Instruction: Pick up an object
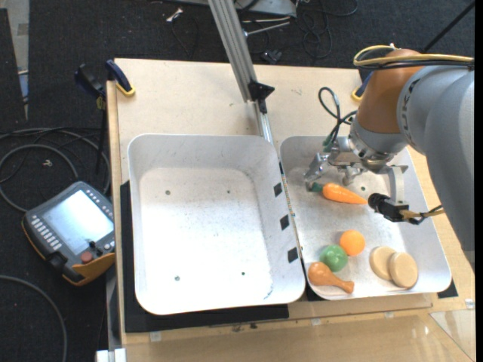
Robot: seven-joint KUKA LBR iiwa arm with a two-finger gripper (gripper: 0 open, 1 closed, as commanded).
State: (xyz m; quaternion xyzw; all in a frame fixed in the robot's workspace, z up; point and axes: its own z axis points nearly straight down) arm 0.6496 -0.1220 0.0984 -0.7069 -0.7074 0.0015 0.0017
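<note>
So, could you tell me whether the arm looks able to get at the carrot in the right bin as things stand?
Probably yes. The hand hangs just above the carrot, which lies alone on the right bin floor, apart from the other toy foods, with nothing over it.

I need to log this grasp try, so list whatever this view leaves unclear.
- Pincer: the wrist and cables hide its tips, so open or shut cannot be told.
- Carrot: whether the pincer touches it; its green end lies under the metal.
- Arm: cut off by the right edge.
- Right bin: the arm hides its far right corner.
- Tan discs: they overlap; what they are is unclear.
</note>
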